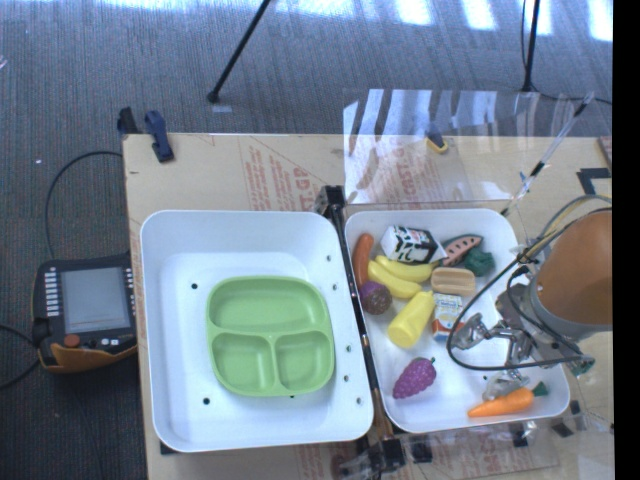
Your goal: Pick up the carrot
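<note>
Grey carpet floor [300, 58] streaked with sunlight, tripod legs [245, 43], cardboard-topped bench [250, 168], clear screen [450, 148]

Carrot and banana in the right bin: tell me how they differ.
The carrot is orange with a green top; the banana is plain yellow. The carrot lies near the bin's front edge, just below the gripper; the banana lies further back, among other toys beside the red sausage. The carrot tapers to a point, while the banana is curved and blunter. Both are long toy foods lying flat in the right bin.
</note>
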